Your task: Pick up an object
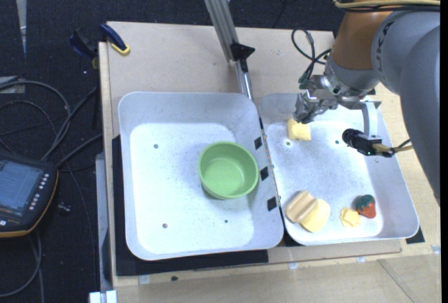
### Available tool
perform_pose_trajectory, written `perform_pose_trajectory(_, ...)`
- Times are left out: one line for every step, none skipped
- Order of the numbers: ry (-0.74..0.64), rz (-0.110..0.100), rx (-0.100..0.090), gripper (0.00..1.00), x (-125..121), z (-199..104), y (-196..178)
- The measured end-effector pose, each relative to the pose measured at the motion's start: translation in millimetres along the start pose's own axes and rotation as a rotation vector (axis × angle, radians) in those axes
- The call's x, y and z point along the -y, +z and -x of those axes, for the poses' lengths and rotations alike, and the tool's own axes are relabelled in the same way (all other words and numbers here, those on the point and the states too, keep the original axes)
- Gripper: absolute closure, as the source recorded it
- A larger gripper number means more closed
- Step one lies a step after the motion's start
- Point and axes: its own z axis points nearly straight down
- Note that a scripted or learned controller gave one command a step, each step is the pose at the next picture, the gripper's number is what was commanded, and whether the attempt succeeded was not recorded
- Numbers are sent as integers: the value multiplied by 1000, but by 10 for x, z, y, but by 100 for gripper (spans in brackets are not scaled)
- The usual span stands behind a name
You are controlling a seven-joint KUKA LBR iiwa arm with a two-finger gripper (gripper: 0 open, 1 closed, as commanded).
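Observation:
My gripper hangs over the back left of the right bin, right above a small yellow block that lies on the bin floor. The fingertips are at the block's top edge; whether they touch it is unclear. Near the bin's front lie a pale yellow bread-like piece, a small yellow chunk and a red and green strawberry-like toy. A green bowl stands upright in the left bin.
A slanted metal pole rises from the back between the bins. A black fitting on the arm hangs over the right bin. A tablet lies off the bench at the left.

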Motion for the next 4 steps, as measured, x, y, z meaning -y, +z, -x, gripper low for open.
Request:
perform_pose_trajectory(0, 2, 0, 100, -20, 9, -634)
perform_pose_trajectory(0, -2, 0, 100, -23, 9, -742)
perform_pose_trajectory(-4, -4, -1, 100, 34, -471, -663)
perform_pose_trajectory(-3, -3, -1, 100, 129, -902, -725)
